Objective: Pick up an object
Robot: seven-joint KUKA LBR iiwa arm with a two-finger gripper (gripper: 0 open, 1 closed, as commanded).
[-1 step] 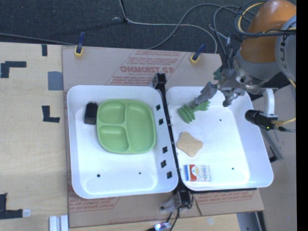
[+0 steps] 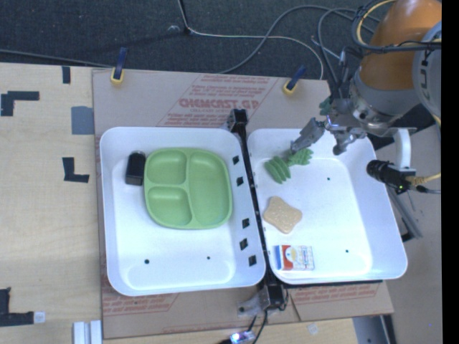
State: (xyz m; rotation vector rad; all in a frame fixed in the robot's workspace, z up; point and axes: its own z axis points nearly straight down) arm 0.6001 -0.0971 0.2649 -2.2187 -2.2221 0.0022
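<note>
Robot jaws spread wide, one finger touching the green toy, tan bread just below it

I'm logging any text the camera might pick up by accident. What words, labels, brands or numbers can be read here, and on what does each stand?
"CHEMCAST GP": red print on the brown cardboard sheet under the bins, upper middle; the reading is uncertain.
Smaller red line below it: too blurred to read.
Small carton in the right bin: red and blue label, too small to read.
Green tray, cracker: no text seen.
</note>
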